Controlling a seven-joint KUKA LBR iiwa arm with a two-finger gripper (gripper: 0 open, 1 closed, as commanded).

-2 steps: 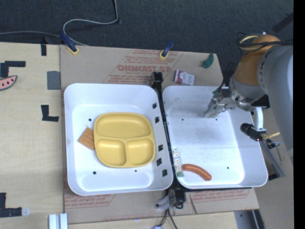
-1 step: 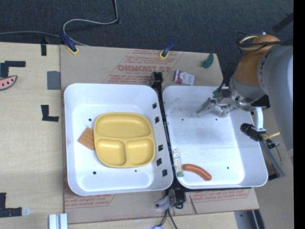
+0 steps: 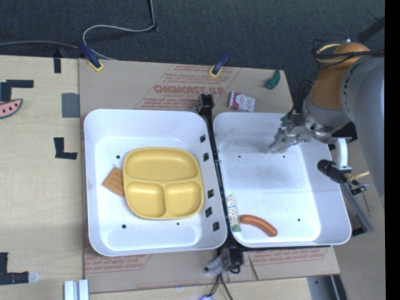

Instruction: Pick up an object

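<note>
Looking down on the bench (image 3: 37, 186), we see two shallow white plastic bins side by side on a sheet of brown printed cardboard (image 3: 181, 89). In the left bin (image 3: 100, 230) lies a yellow plastic plate with three compartments (image 3: 164, 183), flat and roughly in the middle, and a small tan, cracker-like square (image 3: 113, 181) pokes out from under its left edge, touching it. In the right bin (image 3: 325, 224) an orange sausage-shaped toy, slightly curved, (image 3: 258, 224) lies near the front wall, well apart from the arm; just beside it, against the bin's left wall, we make out a small patterned strip (image 3: 232, 212) too small for us to identify. The grey arm with its orange band (image 3: 331, 83) reaches in from the right, and its two-finger gripper (image 3: 279, 144) hangs over the rear part of the right bin, pointing down and to the left. We cannot tell whether the jaws are open or closed, and we see nothing between them. Behind the bins, a small dark red packet (image 3: 241, 101) and a green object (image 3: 272, 79) rest on the cardboard, and two blue-and-yellow clamps (image 3: 92, 58) hold its far edge.
</note>
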